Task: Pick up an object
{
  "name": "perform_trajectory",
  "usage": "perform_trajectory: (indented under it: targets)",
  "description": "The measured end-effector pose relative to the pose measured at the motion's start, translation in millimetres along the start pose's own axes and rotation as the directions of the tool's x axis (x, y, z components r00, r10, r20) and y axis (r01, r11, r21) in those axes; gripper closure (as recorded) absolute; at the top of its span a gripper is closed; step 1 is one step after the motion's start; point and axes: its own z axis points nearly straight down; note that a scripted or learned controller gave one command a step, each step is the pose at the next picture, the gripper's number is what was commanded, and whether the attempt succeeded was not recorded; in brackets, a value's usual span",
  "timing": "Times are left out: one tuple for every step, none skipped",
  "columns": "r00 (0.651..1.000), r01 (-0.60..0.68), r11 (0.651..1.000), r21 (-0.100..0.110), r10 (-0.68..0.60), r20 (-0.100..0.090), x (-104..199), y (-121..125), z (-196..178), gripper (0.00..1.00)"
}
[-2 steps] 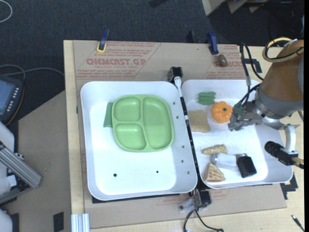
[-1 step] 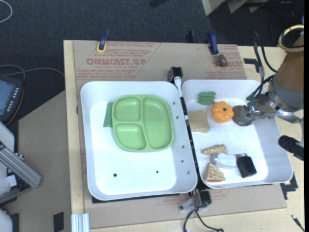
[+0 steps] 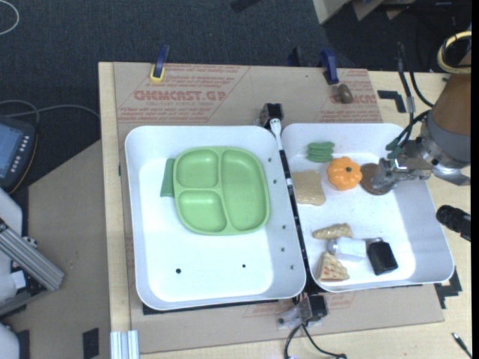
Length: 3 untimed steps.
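Robotics lab, clamped bench board (image 3: 224, 88), cables (image 3: 45, 114)

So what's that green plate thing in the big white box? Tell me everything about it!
The green tray is pale green and looks like smooth plastic, a rounded square with three compartments: two smaller ones on the left and one long one on the right. All three look bare. It lies flat in the upper part of the left bin, on a darker green piece that peeks out at its left edge.
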Motion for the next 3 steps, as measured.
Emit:
perform_trajectory:
  targets:
    - [1.0,0.004,1.0,-0.001,-0.004,0.0,27,40,-4,1.0]
    - [1.0,0.003,1.0,-0.001,-0.003,0.0,45,89,10,1.0]
    - [1.0,0.001,1.0,-0.001,-0.001,0.0,54,104,9,1.0]
